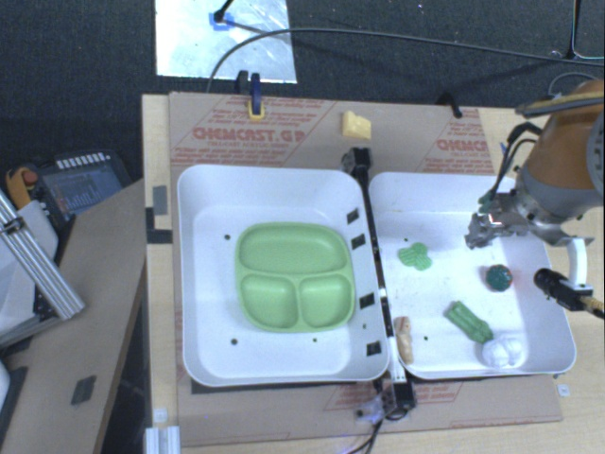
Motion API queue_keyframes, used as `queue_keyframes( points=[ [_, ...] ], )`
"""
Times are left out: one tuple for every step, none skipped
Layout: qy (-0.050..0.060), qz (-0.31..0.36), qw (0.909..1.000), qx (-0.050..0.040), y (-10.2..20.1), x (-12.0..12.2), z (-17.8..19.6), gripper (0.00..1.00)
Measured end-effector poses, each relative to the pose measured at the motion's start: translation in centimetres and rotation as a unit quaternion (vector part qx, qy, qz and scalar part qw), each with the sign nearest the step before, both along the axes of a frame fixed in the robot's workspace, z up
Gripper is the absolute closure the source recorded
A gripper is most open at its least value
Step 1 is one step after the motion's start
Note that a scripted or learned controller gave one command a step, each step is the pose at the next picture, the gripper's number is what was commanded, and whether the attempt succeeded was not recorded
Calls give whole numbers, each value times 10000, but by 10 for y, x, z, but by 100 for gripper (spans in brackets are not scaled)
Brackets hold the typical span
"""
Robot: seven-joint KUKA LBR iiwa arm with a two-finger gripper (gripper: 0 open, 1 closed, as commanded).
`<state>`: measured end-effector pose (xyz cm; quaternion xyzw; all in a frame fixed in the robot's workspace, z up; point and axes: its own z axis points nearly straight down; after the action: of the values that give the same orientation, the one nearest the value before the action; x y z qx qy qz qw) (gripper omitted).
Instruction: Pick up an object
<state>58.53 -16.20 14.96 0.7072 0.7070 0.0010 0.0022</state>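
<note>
My gripper [480,229] hangs over the back right part of the right bin [444,189], at the end of the grey arm with the orange band [565,149]. Just below and to its right lies a dark teal ball [498,276]. A small green lumpy piece [413,255] sits to the gripper's left, near the bin's middle. Toward the front lie a green oblong piece [469,321] and a white lumpy object [502,352]. A tan stick [404,339] rests against the bin's left wall at the front. Nothing shows in the gripper's grasp.
The left bin [203,197] holds a green divided plate [293,275]. A yellow block [356,124] and a blue and yellow clamp [253,93] sit on the cardboard behind the bins. A black clamp bar [364,244] runs between the bins.
</note>
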Motion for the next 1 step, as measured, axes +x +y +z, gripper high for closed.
queue_keyframes(
  points=[
    [-15, 21, 10000, -3, -3, 11, 49, 100]
  ],
)
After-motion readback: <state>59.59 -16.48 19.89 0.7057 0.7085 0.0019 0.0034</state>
